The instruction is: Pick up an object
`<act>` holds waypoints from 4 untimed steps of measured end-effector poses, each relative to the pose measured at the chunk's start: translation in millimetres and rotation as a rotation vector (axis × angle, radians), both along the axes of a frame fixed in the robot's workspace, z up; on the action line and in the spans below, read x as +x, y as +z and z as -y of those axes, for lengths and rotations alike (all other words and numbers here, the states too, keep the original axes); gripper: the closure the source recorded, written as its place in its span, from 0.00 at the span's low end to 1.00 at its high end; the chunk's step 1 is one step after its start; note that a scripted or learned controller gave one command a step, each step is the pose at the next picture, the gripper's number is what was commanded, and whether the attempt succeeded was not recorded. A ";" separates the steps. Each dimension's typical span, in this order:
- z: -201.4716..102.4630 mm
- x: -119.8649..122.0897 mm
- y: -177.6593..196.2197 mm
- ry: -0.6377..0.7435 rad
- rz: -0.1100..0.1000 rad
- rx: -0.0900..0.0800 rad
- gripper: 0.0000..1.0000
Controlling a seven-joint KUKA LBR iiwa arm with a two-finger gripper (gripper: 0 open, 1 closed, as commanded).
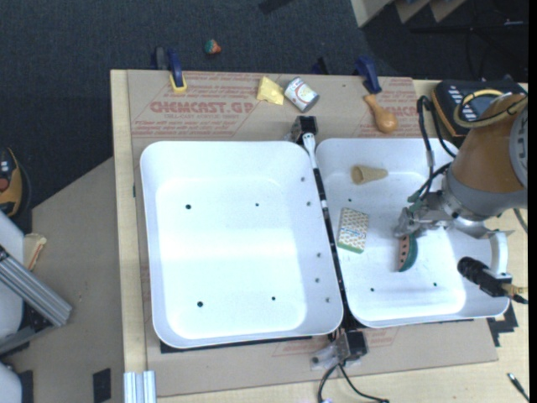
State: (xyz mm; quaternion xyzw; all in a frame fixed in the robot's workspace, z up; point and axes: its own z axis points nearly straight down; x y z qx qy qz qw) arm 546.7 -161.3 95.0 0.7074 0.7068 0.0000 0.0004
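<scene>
- The tool [417,222] is hovering low in the right white bin [394,307]; whether it is gripping cannot be told.
- The curved green-and-red watermelon-slice toy [406,253] is lying just at its six o'clock, seemingly not yet lifted.

I count two shallow white bins on the surface [210,112]: the left bin [159,162] and the right bin [369,154]. In the right bin I see three things: one cone-shaped tan piece [367,174], one speckled flat card-like piece [352,229], and one watermelon-slice toy [407,252]. On the surface behind the bins I make out three more loose items: one yellow wedge [269,91], one small white box [301,94], and one tan pear-shaped piece [382,115]. Two blue clamps sit on the back edge, one at left [175,69], one at right [367,72]. One small ball [213,47] lies on the floor.
</scene>
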 end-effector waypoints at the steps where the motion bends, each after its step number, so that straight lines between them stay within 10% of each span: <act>1: 33.9 -55.4 12.1 -0.003 -0.005 0.002 1.00; 2: -37.4 -4.0 90.8 0.010 0.010 -0.001 1.00; 3: -3.5 58.8 209.4 0.003 0.019 -0.007 1.00; 4: 58.8 15.1 398.4 -0.005 0.021 -0.010 1.00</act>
